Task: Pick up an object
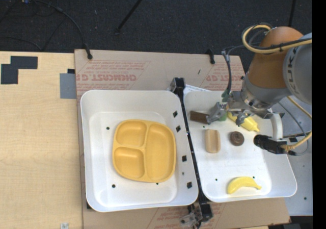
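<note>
The right bin [277, 179] holds several small objects. A dark brown bar [198, 117] lies near its left wall. A tan block [212, 141] rests in the middle, with a small brown round piece [236, 138] to its right. A yellow banana [243, 185] lies near the front edge. A yellow object [245, 122] sits at the back, partly hidden by the arm. My gripper [220, 112] hangs low over the back of this bin, between the brown bar and the yellow object. I see nothing clearly held in it.
The left bin [97, 116] holds a yellow divided plate [144, 150]. A black divider [184, 136] runs between the bins. The grey and orange arm [272, 70] and its cables cover the right bin's back right corner. A black cylindrical part [267, 143] juts out at the right.
</note>
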`<control>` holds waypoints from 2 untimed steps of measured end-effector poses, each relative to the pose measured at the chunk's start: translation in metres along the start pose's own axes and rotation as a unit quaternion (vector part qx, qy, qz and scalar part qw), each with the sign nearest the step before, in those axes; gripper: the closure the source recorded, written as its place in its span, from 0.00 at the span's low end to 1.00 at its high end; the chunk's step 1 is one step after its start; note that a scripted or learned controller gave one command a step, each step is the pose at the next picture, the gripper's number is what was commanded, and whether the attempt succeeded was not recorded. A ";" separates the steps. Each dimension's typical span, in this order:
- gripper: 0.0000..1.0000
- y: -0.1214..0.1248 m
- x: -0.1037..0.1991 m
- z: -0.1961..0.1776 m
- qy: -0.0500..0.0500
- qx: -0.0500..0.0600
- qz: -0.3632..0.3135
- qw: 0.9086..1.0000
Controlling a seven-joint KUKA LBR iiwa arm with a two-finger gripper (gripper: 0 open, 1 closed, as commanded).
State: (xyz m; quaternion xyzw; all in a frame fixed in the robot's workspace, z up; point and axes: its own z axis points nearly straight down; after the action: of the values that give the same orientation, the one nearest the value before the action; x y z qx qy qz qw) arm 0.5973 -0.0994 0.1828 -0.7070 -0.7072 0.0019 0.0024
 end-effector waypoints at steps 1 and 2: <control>0.00 0.007 0.004 0.045 0.000 -0.001 0.000 1.000; 1.00 0.007 0.003 0.035 0.000 0.000 0.002 1.000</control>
State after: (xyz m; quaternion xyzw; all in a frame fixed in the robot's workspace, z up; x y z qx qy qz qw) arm 0.6036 -0.0967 0.1483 -0.7081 -0.7061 0.0021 0.0027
